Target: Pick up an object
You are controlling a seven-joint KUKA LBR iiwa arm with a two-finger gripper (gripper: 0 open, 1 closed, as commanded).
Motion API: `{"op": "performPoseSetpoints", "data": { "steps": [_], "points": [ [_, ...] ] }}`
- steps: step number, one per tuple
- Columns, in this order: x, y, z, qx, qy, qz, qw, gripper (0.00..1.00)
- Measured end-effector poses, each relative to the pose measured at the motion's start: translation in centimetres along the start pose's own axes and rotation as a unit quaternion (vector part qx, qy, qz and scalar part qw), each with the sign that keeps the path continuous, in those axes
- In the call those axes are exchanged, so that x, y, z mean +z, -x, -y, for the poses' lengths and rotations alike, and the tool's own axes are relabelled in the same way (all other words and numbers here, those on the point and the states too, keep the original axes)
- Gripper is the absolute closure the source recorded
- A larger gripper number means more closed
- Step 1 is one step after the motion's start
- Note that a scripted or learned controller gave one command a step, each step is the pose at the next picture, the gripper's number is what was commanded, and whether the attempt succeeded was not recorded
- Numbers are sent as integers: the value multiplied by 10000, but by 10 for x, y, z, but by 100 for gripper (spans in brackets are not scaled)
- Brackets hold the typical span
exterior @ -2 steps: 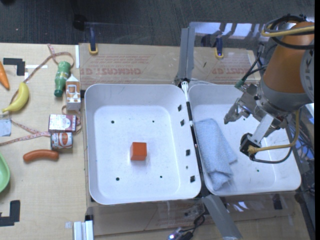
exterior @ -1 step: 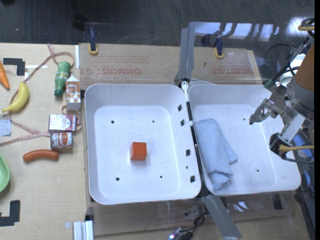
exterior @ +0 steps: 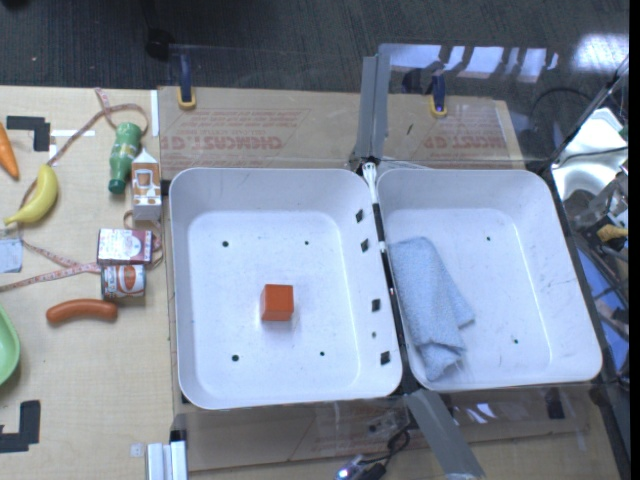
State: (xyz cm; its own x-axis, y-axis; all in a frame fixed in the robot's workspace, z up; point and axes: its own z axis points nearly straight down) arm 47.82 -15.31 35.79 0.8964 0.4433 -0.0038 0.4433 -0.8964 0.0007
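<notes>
Leftmost, on the pale wooden counter (exterior: 80,388), an orange carrot (exterior: 8,153) is cut off by the frame edge, with a curved yellow banana (exterior: 30,198) just below it and the rim of a green plate (exterior: 5,346) lower down. A thin pink measuring tape (exterior: 60,258) trails across this part of the counter. Near it lies a red sausage-shaped toy (exterior: 82,311), and just above that a small labelled tin can (exterior: 124,281) lies on its side, touching a small pink-and-white printed box (exterior: 126,245). Further back stand a green plastic bottle (exterior: 124,153) and a little white-and-orange carton (exterior: 146,190), close beside each other.

Next comes the left shallow white bin (exterior: 180,298). A small orange-red cube (exterior: 278,302) sits alone on its floor, a little below the middle and well apart from every wall. Behind the bin lies a brown cardboard sheet with red print (exterior: 270,128), pinned at its far edge by a blue-and-yellow clamp (exterior: 185,78).

A grey metal post (exterior: 372,98) rises behind the seam where the two bins meet.

Rightward, the right shallow white bin (exterior: 560,268) holds a folded grey-blue cloth (exterior: 432,308), lying along the bin's left side from about mid-height down towards the near wall, rumpled at its lower end. A second blue-and-yellow clamp (exterior: 437,93) grips the cardboard behind this bin
</notes>
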Motion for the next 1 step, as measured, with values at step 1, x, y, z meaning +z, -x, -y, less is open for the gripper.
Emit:
{"op": "performPoseSetpoints", "data": {
  "steps": [1],
  "points": [
    [83, -43, 88, 1274, -14, 11, 9919, 0]
  ]
}}
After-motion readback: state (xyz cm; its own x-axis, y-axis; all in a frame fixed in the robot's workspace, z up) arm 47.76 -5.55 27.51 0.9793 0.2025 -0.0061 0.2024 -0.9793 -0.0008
